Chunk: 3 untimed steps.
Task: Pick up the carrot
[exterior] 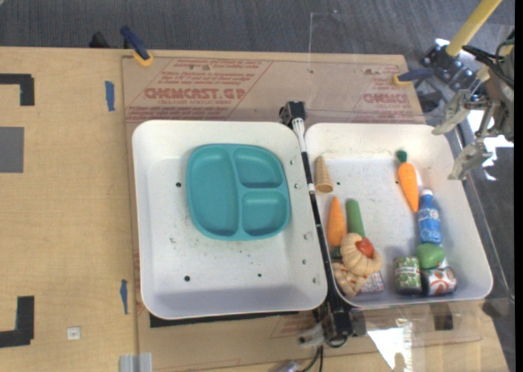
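The carrot (pixel 407 186), orange with a small green top (pixel 401 154), lies lengthwise in the right part of the right bin (pixel 482 260), its tip pointing toward a blue-labelled bottle (pixel 429 221). My gripper (pixel 466 148) hangs over the bin's far right rim, up and to the right of the carrot and clear of it. Nothing is seen held in it. A second orange tapered piece (pixel 336 221) lies on the bin's left side beside a green stick-shaped vegetable (pixel 354 215).
A teal divided plate (pixel 239 191) rests in the left bin (pixel 159 264). The right bin also holds a waffle cone (pixel 324 174), a pastry (pixel 360 254), two cans (pixel 408 275) (pixel 442 280) and a green piece (pixel 431 255).
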### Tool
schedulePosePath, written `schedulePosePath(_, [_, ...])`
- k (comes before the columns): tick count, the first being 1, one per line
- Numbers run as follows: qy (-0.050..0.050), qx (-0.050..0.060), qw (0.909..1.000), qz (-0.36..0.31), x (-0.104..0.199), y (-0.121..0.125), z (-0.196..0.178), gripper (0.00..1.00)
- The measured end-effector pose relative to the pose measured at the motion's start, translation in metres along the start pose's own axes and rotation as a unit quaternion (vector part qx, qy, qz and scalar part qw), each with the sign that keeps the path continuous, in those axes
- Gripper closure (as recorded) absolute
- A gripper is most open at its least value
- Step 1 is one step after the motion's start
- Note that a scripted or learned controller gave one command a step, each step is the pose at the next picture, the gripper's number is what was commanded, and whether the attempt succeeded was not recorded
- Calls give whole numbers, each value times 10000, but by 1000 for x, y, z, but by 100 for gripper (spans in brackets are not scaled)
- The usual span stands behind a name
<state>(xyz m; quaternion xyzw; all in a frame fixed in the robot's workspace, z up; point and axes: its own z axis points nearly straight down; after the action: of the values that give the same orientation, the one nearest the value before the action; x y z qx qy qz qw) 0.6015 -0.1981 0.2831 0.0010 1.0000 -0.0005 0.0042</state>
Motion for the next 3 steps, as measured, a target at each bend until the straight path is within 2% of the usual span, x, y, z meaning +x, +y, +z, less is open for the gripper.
schedulePosePath(1, [51,-37,9897,-1433,-26,8,185,0])
schedulePosePath(2, [-13,-5,9989,-460,-45,10,196,0])
schedulePosePath(3, [-100,12,9989,-467,-50,11,180,100])
